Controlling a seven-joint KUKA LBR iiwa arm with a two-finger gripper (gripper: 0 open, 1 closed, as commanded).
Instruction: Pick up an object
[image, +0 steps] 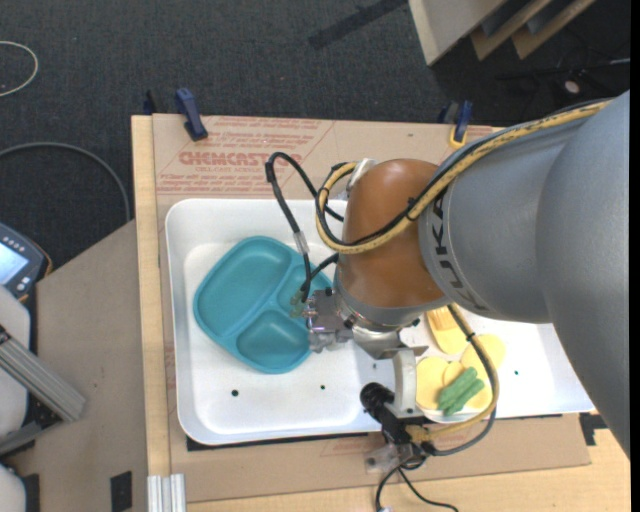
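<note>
Dark carpet is surrounding the bench (160, 300), where a teal tray (250, 300) is lying in the left bin (185, 300). A yellow plate (440, 385) with a green piece (460, 390) is sitting right. The arm (520, 220) is hiding the end effector; its state cannot be told.

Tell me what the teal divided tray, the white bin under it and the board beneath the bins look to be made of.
Teal divided tray: probably moulded plastic, smooth and slightly glossy, with rounded compartment edges.
White bin: likely plastic too, with an even matte white surface and soft rounded corners.
Board: looks like cardboard, flat tan brown with red printing along its top edge.
</note>
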